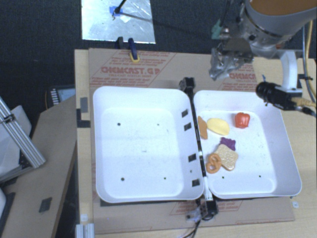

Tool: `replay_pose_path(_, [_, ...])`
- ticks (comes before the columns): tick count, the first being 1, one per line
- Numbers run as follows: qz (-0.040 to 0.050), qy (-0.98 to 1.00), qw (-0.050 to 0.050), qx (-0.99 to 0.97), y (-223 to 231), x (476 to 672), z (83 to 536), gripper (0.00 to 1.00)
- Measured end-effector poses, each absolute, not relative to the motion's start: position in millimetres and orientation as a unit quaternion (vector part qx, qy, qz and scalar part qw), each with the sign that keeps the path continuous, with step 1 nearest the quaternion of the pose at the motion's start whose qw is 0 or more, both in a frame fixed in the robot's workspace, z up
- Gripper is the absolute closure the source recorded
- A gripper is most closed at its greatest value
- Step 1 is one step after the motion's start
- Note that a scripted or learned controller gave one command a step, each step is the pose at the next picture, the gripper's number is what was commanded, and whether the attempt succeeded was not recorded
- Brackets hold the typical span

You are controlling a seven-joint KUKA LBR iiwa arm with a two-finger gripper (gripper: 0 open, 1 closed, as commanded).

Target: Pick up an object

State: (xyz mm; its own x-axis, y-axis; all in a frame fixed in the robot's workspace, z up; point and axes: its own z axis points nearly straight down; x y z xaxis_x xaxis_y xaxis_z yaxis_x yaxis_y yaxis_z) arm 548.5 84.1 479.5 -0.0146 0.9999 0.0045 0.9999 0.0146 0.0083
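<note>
The right bin (277,148) holds a small cluster of toy foods near its left side. A red tomato-like piece (241,119) lies toward the back, a yellow lemon-shaped piece (218,126) beside it, and an orange carrot-like strip (202,127) along the divider. In front of these sit a purple piece (228,143), a tan cracker-like slice (228,157) and an orange pretzel ring (213,163). My gripper (224,67) hangs high above the back edge of the right bin, well away from the foods, with nothing visible in it.
The left bin (138,143) sits beside the right one, joined by black clips (192,128) along the shared edge. A black camera mount (277,95) juts over the right bin's back right corner. A shiny metal sheet (118,13) lies beyond the bench.
</note>
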Motion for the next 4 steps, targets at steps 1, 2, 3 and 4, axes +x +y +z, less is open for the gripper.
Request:
replay_pose_path(1, [-0.0002, 0.711, -0.001, 0.703, 151.5, 520.2, 437.3, 1.0])
replay_pose_path(2, [0.0009, 0.709, 0.0, 0.705, 140.2, 485.5, 443.2, 1.0])
replay_pose_path(3, [0.0065, 0.71, 0.002, 0.704, 180.4, 499.4, 540.4, 1.0])
replay_pose_path(4, [0.0011, 0.71, 0.0, 0.704, 237.1, 587.2, 532.5, 1.0])
